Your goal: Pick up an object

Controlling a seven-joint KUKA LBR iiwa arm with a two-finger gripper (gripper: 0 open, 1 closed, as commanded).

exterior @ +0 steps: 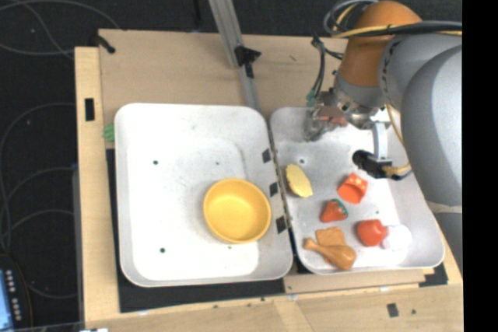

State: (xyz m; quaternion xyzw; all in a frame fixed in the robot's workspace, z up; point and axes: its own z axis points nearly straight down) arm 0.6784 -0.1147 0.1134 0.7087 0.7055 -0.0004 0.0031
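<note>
My gripper (317, 125) hangs over the far left corner of the right bin (424, 233), well above the toys. Nothing shows between its fingers. A pale yellow banana-like piece (298, 181) lies near the bin's left wall, below the gripper. An orange-red block (352, 188) and a strawberry (334, 210) sit in the middle. A red pepper-like piece (371, 232) and a brown drumstick (332, 249) lie toward the near edge.
The left bin (156, 167) holds a yellow bowl (236, 211) near its right side. A slanted metal pole (222, 12) rises behind the bins. The grey arm (428, 105) covers the right bin's far right part.
</note>
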